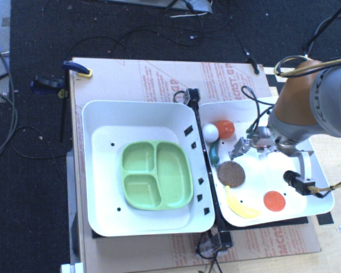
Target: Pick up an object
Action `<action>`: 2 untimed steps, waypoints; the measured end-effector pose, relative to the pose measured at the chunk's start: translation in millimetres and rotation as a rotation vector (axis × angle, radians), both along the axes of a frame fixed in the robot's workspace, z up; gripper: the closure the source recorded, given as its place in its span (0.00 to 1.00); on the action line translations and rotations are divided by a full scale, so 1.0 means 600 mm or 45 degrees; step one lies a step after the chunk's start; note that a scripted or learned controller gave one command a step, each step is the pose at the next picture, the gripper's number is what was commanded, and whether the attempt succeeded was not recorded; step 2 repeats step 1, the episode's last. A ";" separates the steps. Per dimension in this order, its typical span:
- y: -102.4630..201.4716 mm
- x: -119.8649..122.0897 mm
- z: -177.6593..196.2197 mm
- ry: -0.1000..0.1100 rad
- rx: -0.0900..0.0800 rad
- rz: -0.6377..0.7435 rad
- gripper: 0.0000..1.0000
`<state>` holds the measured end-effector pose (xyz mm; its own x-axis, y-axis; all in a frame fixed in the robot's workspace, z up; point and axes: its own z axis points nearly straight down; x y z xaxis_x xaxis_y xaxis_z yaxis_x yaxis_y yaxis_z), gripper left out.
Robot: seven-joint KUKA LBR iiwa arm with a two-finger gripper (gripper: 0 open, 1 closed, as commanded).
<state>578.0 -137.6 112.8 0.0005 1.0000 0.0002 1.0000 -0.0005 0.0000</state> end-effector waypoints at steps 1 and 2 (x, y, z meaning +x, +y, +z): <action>-0.017 -0.083 -0.008 -0.002 0.000 -0.001 0.00; -0.017 -0.083 -0.008 -0.002 0.000 -0.001 0.00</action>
